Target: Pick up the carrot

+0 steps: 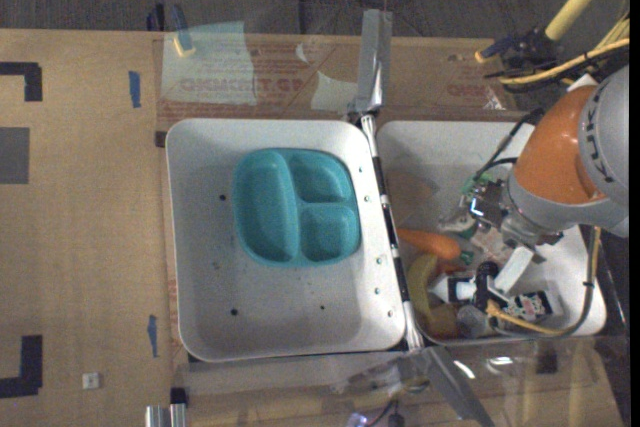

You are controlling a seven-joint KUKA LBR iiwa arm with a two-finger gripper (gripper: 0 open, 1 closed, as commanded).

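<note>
carrot [432,242] lying in the right bin [420,150], close to its left wall, just left of the gripper [487,237] and not between the fingers. finger state impossible to tell. arm [560,170] reaching in from the right, orange band above the wrist, bent low over the right bin. banana [428,300] just nearer than the carrot. teal divided plate [295,205] resting in the left bin [200,245]. red print on the cardboard [240,87] at the far side, too faint to read.
</note>
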